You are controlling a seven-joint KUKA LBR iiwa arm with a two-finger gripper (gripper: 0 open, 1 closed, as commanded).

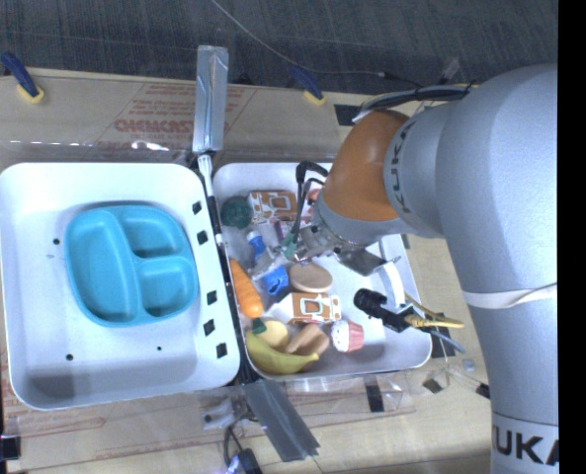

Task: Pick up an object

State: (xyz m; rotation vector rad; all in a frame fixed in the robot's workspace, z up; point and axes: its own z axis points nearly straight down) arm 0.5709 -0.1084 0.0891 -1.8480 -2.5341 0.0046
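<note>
Toys [293,309] waiting to be picked crowd the right bin [273,174], none of them lifted yet. On the bench [95,107], the left bin [16,265] carries just a blue divided tray [129,263]. Across the divider, an orange carrot [245,289] lies along the right bin's near wall, a dark green ball [237,211] above it and a yellow banana [268,354] curled in the corner below. Next come a small blue piece [274,283] and a round brown-topped piece [310,277], with a pink-and-white cup [348,337] further right. The pincer [294,243] is low over the middle of the heap, just above those two pieces, and the grey arm [470,186] reaches in behind it. Whether the pincer is spread or pressed together cannot be told, because the orange-banded wrist hides it. This looks like the reach-and-descend step. The next move calls for settling on one toy that stands clear of its neighbours, then closing and lifting straight up. The pieces are small, smooth and tightly packed, so slips seem likely.
</note>
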